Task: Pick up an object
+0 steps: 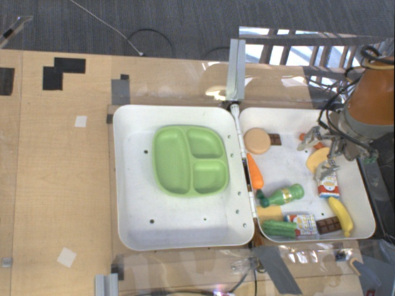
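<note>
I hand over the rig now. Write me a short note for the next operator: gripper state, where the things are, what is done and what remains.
Gripper: low over the right bin, near its right side; finger state cannot be read, nothing visibly held.
Things: the right bin holds a carrot, a round tan piece, a green bottle, a banana and some small packets. The left bin holds a green divided plate.
Done: no pick visible.
Left: grasp one object and lift it.
</note>
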Robot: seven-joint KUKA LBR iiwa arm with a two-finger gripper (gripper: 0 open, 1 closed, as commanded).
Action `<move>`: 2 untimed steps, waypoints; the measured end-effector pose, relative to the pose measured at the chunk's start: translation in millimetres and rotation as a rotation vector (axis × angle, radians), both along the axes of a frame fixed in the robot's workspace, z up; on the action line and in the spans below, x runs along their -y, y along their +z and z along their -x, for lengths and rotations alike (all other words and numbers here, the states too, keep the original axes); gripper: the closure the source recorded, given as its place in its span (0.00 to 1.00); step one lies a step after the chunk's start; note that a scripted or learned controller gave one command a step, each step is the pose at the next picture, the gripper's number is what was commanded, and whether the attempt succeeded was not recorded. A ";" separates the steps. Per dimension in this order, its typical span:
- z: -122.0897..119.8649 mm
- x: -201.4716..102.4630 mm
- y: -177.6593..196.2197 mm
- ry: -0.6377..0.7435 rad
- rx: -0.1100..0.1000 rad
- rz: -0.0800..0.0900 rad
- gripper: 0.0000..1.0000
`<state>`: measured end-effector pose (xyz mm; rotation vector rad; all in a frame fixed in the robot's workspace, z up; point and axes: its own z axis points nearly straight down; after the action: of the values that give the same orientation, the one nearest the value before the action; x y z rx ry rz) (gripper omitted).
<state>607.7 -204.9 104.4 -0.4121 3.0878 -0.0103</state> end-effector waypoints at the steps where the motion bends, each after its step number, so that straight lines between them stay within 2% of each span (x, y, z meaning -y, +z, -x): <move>1: 19.6 -0.1 -15.5 -0.017 -0.014 -0.002 0.00; 2: 14.2 -1.0 1.0 -0.014 0.003 0.001 1.00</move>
<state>593.5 -204.0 105.4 -0.3898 3.0882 -0.0122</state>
